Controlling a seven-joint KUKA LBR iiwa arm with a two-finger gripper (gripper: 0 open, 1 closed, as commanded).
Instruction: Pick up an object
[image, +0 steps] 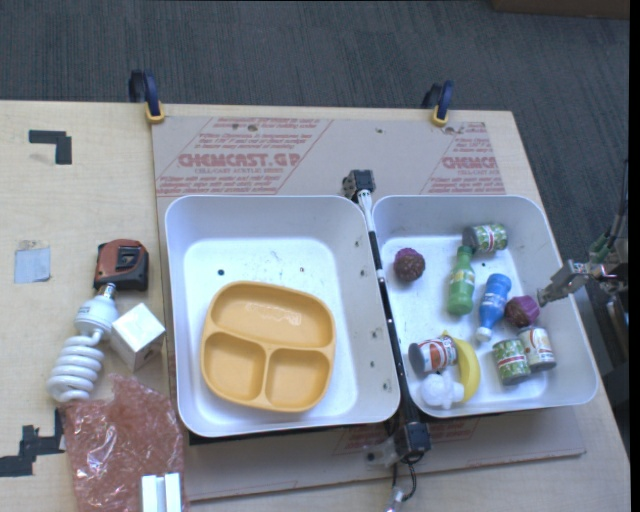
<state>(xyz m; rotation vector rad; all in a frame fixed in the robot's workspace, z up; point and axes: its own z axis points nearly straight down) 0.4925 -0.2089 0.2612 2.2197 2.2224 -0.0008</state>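
a: pink crinkled bag (115, 440) lies at the desk's (60, 230) near edge, outside the work. largest inside is the left bin (190, 240) with its yellow tray (268, 345).

b: and the step?

a: approach, i'd judge. the pincer (562, 285) hovers at the right bin's (440, 212) right rim, carrying nothing; how far it's parted i cannot tell.

b: nearest target?

a: the purple ball (521, 311), just beside it. cans (522, 356) crowd below and the rim hems it; the bin's middle offers room.

Two bins (190, 215), one tray (266, 345), two bottles (460, 282), four cans (486, 237).
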